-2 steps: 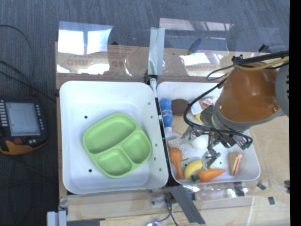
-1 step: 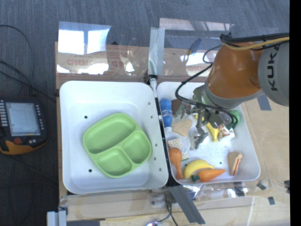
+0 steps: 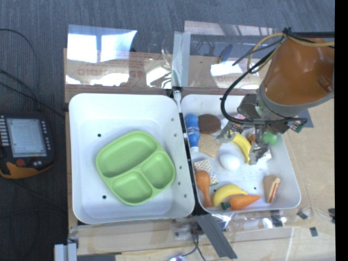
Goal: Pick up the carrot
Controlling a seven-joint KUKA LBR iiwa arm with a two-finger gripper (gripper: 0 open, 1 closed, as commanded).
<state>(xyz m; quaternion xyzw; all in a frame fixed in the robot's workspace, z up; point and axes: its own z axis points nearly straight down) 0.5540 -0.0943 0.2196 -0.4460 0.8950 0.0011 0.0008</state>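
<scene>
An orange carrot [image 3: 244, 202] lies along the front edge of the right bin [image 3: 288, 167], its tip pointing right. A second orange carrot-like piece [image 3: 203, 183] lies near that bin's front left corner, pointing toward the front. My gripper [image 3: 250, 145] hangs over the middle of the right bin, behind and above both. A small yellow banana [image 3: 241, 145] sits right at the gripper, and a green piece [image 3: 270, 138] lies just to its right. I cannot tell whether the banana is between the jaws.
The right bin also holds a blue bottle [image 3: 191, 127], a brown round cookie [image 3: 209, 123], a tan cracker [image 3: 207, 144], a white egg [image 3: 229, 161], another banana [image 3: 227, 192] and a hot dog [image 3: 271, 187]. A green divided plate [image 3: 136, 167] lies in the left bin [image 3: 87, 145].
</scene>
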